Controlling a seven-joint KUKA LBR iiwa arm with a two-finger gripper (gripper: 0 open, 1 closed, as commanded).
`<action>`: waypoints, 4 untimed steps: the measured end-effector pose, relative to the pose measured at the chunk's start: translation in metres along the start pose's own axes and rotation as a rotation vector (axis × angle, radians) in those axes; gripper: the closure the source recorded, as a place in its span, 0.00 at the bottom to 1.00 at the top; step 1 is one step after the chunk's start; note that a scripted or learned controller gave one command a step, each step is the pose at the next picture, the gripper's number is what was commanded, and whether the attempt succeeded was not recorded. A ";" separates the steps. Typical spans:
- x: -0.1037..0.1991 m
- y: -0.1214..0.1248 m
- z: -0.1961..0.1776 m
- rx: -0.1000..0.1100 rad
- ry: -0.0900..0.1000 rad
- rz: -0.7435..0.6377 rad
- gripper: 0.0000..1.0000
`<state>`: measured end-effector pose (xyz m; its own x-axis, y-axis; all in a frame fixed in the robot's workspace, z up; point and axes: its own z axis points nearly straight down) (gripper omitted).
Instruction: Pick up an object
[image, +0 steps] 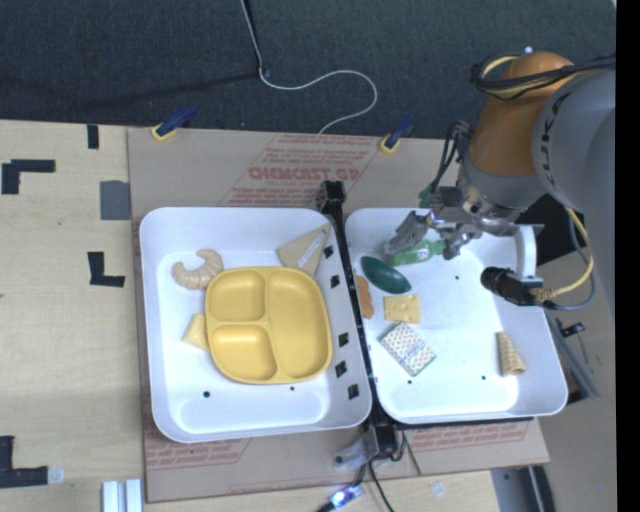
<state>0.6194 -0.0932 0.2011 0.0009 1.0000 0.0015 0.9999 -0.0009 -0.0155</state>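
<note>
Pincer: low over right bin, grip state unclear
Dark green object: glossy, oval, lying just below pincer, near tan square

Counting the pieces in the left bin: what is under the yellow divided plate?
The yellow plate covers part of a pale wedge at its left edge; a tan triangle and a curled beige piece lie by its upper edge. Whatever lies fully beneath the plate is hidden.

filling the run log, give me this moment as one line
gripper over right bin back edge | green object just below it | nothing seen held | yellow plate in left bin
</note>
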 end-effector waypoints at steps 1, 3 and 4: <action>0.000 0.003 -0.008 -0.013 -0.001 -0.003 0.00; -0.006 0.012 0.100 -0.011 -0.003 -0.002 0.00; -0.007 0.014 0.112 -0.019 -0.006 -0.002 0.00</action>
<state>0.6320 -0.1004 0.0884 -0.0010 1.0000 -0.0044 1.0000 0.0010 0.0036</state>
